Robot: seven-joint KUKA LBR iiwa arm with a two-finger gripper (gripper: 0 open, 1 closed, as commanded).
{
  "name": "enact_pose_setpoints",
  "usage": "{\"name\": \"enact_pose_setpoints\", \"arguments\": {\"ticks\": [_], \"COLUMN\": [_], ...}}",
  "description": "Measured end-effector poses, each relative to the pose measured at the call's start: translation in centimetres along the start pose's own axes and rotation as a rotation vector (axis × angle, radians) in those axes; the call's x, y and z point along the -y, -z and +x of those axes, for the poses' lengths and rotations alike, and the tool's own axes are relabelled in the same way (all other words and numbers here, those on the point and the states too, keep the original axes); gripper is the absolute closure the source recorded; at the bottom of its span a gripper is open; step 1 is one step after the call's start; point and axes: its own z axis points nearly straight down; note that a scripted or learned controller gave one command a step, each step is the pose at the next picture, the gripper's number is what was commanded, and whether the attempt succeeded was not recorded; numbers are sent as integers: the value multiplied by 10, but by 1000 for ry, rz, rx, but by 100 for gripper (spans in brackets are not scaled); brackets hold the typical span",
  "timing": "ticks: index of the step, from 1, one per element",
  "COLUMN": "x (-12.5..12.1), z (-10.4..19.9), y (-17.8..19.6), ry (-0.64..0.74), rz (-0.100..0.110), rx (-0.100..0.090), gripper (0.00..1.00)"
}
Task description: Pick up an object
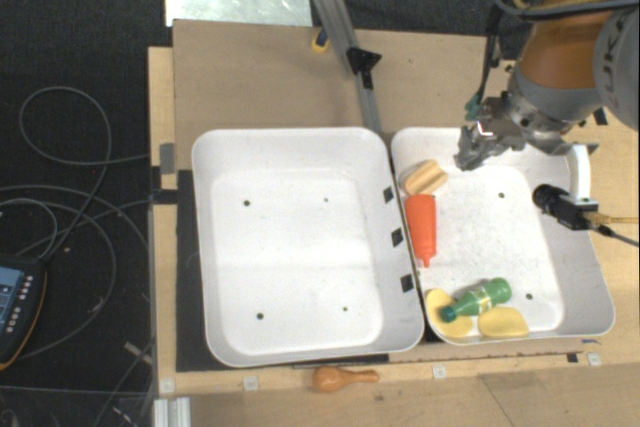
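Note:
The right bin (560, 255) holds a tan bread-like block (424, 178) near its back left corner. An orange carrot-shaped piece (422, 226) lies along the left wall. At the front lie a green bottle (478, 299) and two yellow pieces (502, 321), one partly under the bottle. My gripper (473, 155) hangs over the back of the right bin, just right of the tan block, with nothing visibly between its fingers. The arm's orange band (580, 25) rises above it.
The left bin (290, 245) stands beside the right one, with black clips (396, 237) on the shared wall. A tan pear-shaped object (342, 377) lies on the bench in front of the bins. A metal pole (335, 15) slants across the back. Cables lie on the floor at left.

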Motion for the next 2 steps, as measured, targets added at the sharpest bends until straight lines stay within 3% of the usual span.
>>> {"name": "enact_pose_setpoints", "arguments": {"ticks": [2], "x": [12], "z": [115], "y": [-4], "ry": [1], "rz": [1], "rx": [0], "gripper": [100]}}
